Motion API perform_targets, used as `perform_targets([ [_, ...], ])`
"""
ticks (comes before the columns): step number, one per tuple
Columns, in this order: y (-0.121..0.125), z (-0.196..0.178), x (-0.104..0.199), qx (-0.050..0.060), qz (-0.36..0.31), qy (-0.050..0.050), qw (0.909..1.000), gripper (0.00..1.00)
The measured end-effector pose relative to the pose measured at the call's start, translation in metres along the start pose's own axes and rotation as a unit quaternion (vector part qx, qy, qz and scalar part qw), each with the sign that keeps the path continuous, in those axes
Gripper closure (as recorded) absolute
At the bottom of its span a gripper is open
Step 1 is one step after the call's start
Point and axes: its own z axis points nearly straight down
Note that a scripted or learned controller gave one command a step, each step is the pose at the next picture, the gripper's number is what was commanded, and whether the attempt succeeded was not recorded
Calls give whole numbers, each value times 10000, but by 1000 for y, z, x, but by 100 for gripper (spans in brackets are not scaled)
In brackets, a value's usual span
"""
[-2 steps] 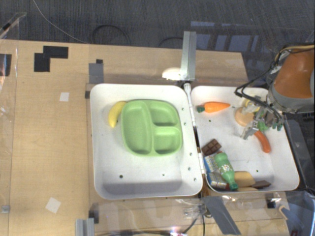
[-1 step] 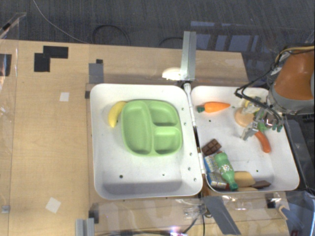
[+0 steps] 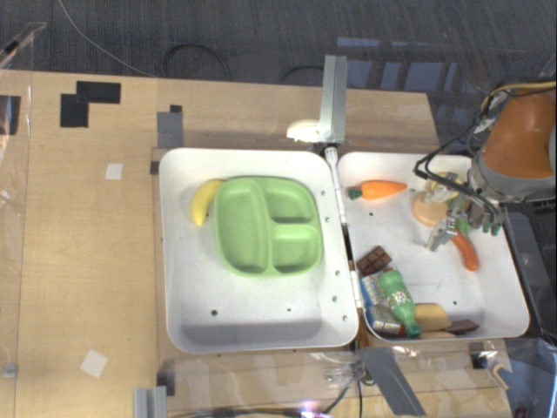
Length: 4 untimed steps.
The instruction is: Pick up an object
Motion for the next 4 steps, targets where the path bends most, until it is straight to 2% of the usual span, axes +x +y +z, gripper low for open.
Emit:
perform_targets([
  [1,-5,0,-3,-25,-312,20,9995,0],
  [2,-12,0,-5,-24,-1077,-6,9942,0],
  [3,-11,1,-20,-18,-1822,31,9833,0],
  [4,-11,1,-16,-20,-1816,-2,9834,0],
])
